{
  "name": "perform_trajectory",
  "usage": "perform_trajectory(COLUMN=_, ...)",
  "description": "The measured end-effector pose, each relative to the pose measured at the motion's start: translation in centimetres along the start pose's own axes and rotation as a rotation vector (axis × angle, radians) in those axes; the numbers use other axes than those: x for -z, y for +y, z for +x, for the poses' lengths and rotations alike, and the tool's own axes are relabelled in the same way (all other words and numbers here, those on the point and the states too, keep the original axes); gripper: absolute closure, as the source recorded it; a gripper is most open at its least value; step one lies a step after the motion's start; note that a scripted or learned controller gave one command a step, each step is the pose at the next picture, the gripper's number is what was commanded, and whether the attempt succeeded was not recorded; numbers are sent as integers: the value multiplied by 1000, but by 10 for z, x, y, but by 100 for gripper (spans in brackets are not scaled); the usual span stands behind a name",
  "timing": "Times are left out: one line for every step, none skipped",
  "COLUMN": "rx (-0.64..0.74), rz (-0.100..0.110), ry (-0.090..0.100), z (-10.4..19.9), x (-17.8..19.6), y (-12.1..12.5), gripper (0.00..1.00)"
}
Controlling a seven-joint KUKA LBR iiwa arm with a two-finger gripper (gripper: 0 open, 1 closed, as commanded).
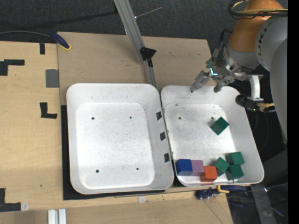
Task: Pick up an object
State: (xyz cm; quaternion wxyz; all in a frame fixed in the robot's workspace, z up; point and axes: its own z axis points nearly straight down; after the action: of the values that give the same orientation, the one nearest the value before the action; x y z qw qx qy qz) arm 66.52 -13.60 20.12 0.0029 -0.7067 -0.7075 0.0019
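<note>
Below pincer (205,84), well apart: green block (219,125).

Arm (275,36): smooth grey casing, rounded. Orange band (247,29) above wrist, glossy, domed. Thin cable loops over band at 12 o'clock. Gripper (205,85): two dark slender fingers (198,83) (small cyan light at wrist base). White bracket (253,88) at gripper's 3 o'clock.

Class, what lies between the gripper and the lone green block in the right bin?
Bare bin floor, seen from above: nothing between the open gripper and the green block.
</note>
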Motion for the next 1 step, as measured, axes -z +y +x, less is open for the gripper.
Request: perform_trajectory(rx=1, rz=-5, ry=-3, z=0, x=4, y=1, gripper=0)
